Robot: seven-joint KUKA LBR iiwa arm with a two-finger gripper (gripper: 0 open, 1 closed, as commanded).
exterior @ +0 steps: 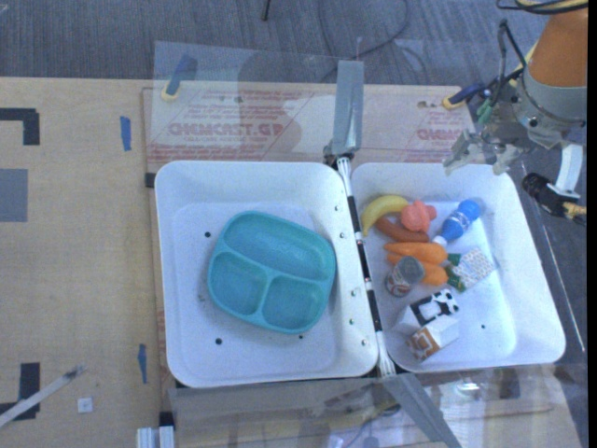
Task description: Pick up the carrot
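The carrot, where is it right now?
The carrot lies in the right bin, left of its centre, just below the banana and above the small can.

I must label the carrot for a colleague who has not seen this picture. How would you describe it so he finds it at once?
Look in the right bin, among the pile of toys near its left side. The carrot lies across the middle, below the banana and beside the can. It is the long orange piece with a green end.
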